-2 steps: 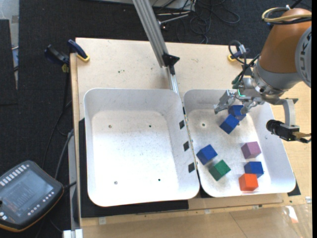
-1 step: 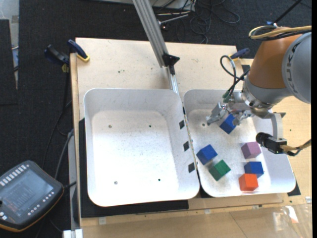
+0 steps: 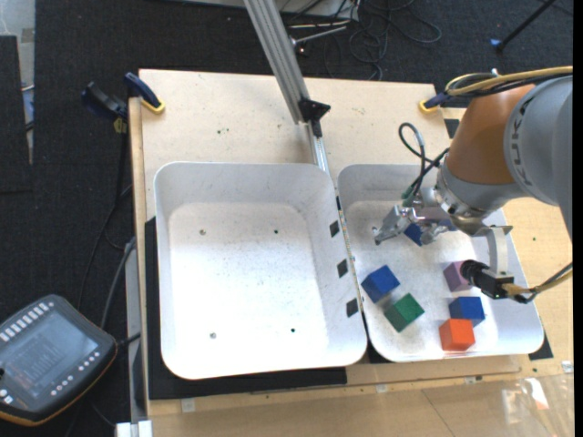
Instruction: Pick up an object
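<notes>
Overhead, beige bench (image 3: pixel 237 116), dark floor (image 3: pixel 73 25)

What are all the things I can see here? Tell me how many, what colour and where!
Bins: 2, white, side by side on the bench; left bin, right bin.
Blue blocks: 2, in the right bin; one at its near left, one at its near right.
Green block: 1, just in front of the first blue one.
Orange block: 1, right bin's near right corner.
Purple block: 1, right bin's right side.
Clamps: 2, yellow-tipped, at the bench's far corners.
Pendant: 1, grey, on the floor at left.
Arm: 1, grey and orange, over the right bin.
Gripper: 1, silver, above the right bin's far half.
</notes>
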`<move>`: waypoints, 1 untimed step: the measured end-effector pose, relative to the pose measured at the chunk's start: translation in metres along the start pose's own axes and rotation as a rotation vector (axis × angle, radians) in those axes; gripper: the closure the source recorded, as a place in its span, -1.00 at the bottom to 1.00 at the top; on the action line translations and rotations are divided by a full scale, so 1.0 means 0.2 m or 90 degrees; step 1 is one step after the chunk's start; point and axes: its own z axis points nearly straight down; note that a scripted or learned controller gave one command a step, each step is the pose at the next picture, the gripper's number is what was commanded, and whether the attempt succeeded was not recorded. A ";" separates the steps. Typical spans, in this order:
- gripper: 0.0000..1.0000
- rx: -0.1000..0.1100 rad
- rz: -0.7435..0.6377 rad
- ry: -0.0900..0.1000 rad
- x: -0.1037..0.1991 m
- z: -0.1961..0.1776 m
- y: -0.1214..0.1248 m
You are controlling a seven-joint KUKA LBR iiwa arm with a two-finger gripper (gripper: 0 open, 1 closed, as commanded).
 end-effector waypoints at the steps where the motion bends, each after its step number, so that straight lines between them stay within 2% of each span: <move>1: -1.00 -0.001 -0.001 0.000 0.00 0.23 0.00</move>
